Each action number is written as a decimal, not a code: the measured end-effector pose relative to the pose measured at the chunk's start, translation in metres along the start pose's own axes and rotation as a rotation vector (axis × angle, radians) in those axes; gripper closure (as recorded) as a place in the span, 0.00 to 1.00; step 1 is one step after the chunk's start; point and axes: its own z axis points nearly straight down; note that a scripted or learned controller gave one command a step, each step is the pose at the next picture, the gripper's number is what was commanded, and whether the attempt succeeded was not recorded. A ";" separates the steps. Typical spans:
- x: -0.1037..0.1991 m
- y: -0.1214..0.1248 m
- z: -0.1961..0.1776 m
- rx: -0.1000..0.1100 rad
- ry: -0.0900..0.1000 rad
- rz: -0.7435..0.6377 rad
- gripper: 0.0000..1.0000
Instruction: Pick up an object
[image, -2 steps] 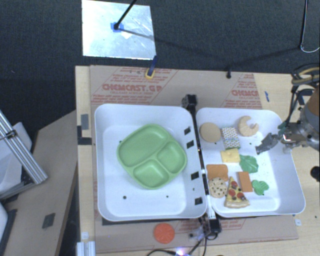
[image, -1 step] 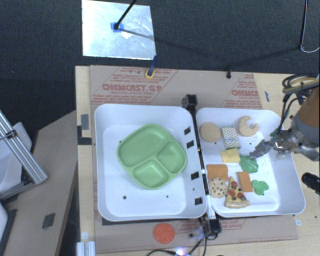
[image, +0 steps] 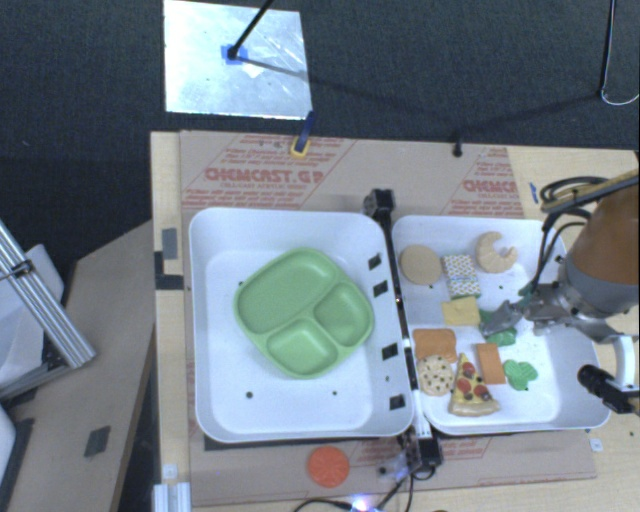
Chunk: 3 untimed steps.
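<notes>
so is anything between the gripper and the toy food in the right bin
Nothing visible. The gripper sits low in the right bin, right beside the yellow cheese piece and green piece, with the pizza slice nearer the front.

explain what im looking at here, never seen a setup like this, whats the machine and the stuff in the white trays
One camera looks down at a slant on a bench. On it sit two shallow white bins: the left bin holds a green divided plate; the right bin holds toy food, such as a pizza slice, a round cracker and a cookie. The grey and orange shape at the right is a robot arm. Its gripper is low among the food; I cannot tell whether it holds anything.
</notes>
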 end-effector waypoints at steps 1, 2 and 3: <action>0.000 0.000 0.043 -0.002 0.000 0.000 0.00; 0.000 0.001 0.031 -0.007 -0.002 0.000 1.00; -0.004 0.001 -0.013 -0.009 -0.003 -0.001 1.00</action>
